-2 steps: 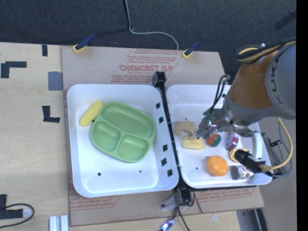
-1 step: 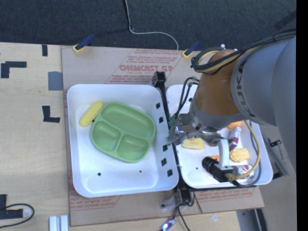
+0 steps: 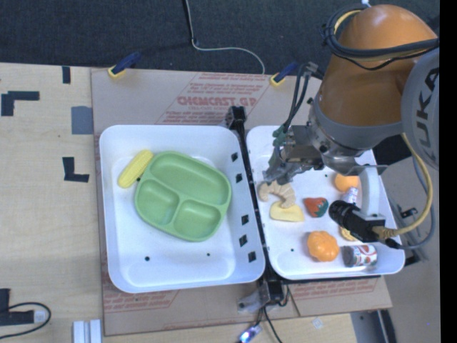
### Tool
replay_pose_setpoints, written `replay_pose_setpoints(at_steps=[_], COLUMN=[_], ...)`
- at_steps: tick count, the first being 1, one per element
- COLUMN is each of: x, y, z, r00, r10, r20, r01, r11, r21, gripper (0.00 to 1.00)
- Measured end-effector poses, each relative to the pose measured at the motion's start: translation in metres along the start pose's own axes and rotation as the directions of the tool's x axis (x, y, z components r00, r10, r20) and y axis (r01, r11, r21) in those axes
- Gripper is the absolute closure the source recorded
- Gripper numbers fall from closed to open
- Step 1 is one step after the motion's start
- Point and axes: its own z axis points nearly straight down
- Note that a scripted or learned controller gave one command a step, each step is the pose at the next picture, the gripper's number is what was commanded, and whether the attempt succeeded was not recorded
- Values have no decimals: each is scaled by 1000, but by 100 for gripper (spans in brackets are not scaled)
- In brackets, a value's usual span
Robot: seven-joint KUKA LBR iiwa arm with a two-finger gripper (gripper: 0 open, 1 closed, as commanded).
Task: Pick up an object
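My gripper (image 3: 280,177) hangs low over the left part of the right bin (image 3: 285,266), directly above a tan, knobbly piece (image 3: 274,191). Just in front of that piece lies a pale yellow wedge (image 3: 288,213). To their right sits a small red item with a green top (image 3: 315,206). An orange fruit (image 3: 323,246) rests near the bin's front, and a small can (image 3: 360,256) lies on its side at the front right corner. Another orange item (image 3: 346,182) shows partly behind the arm. I see nothing lifted by the gripper.
The left bin (image 3: 114,213) holds a green divided plate (image 3: 183,195) and a yellow corn cob (image 3: 135,168) at the plate's far left. A black divider (image 3: 248,191) runs between the bins. The arm's bulk covers the right bin's far side.
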Motion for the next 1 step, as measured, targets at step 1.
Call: replay_pose_setpoints(at_steps=[1], x=[38], y=[7], z=[-90], r00=[1000], r10=[0], r20=[1], r01=[0], r11=[1000], r21=[4], gripper=[100])
